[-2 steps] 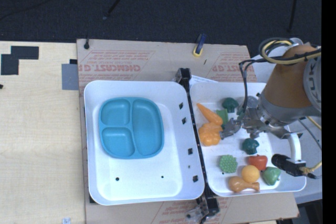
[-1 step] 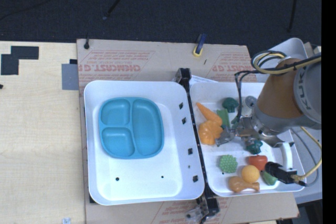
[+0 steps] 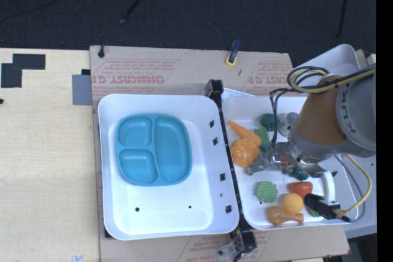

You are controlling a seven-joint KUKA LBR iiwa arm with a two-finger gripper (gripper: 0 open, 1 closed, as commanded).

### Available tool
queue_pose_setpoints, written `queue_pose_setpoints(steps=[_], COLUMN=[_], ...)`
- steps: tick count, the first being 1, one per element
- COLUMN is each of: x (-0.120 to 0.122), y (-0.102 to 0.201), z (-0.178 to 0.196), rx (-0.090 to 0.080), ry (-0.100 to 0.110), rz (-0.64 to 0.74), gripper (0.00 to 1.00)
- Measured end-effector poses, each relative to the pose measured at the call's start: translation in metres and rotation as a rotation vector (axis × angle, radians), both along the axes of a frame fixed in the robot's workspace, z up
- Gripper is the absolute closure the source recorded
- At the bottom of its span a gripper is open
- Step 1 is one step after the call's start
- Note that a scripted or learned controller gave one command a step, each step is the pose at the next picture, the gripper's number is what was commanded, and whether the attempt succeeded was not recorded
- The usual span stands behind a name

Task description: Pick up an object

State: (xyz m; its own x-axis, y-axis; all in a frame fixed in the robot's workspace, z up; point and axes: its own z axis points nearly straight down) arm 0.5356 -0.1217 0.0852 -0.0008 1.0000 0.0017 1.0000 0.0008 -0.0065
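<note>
Sitting low in the right bin (image 3: 253, 208), the gripper (image 3: 265, 162) is at the bin's middle, with the arm coming in from 3 o'clock. Can't tell whether it is spread or pressed together; the wrist covers too much. Nothing visibly pinched.

Likeliest target, as a judgement: the orange lump (image 3: 245, 152). It lies just beside the gripper at about 10 o'clock and may be touching, but contact is unclear. It is a rounded blob with no clear long axis, so grasp angle matters little.

Other candidates:
- carrot (image 3: 239, 129): further out at 10–11 o'clock, touching the lump's top. Long axis runs 10 to 4 o'clock, tip toward 10. It would need a grip across that line.
- green ball (image 3: 266, 191): at 6 o'clock from the gripper, near but apart, with clear floor around it.
- dark green piece (image 3: 268, 122): at 12 o'clock, partly hidden by the wrist.
- red piece (image 3: 301, 188) and orange ball (image 3: 293, 202): at 4–5 o'clock, tucked under the arm.

The next move probably calls for a short shift toward 10 o'clock to centre over the lump. The risk is nudging it into the carrot or the bin wall.

The left bin (image 3: 159, 205) holds a blue tray (image 3: 153, 150), well apart and not in play.
</note>
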Motion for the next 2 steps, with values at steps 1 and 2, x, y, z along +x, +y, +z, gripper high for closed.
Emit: queue_pose_setpoints(steps=[1, 2], x=[0.000, 0.003], y=[-0.002, -0.008], z=[0.011, 0.053], rx=[0.002, -0.002], ry=[0.001, -0.006], rz=[-0.007, -0.008], gripper=[1.00, 1.00])
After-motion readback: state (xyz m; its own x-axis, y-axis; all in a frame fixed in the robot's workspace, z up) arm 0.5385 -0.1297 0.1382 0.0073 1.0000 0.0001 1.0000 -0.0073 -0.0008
